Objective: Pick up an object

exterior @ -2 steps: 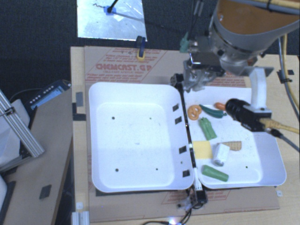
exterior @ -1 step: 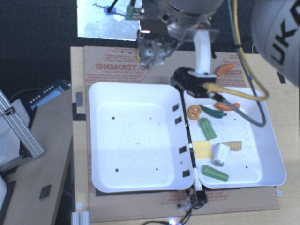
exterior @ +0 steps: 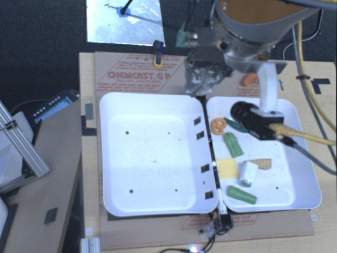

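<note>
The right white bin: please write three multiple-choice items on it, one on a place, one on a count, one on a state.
1. Where does the yellow square block lie?
A. right white bin
B. left white bin
C. cardboard sheet

2. How many green cylinders?
A. one
B. two
C. four

3. The orange pretzel-shaped piece is
A. lifted
B. lying on the bin floor
C. outside the bins

Key: 1 A, it sits by the divider inside the right bin; 2 B, one mid-bin, one near the front; 3 B, it rests flat.
</note>
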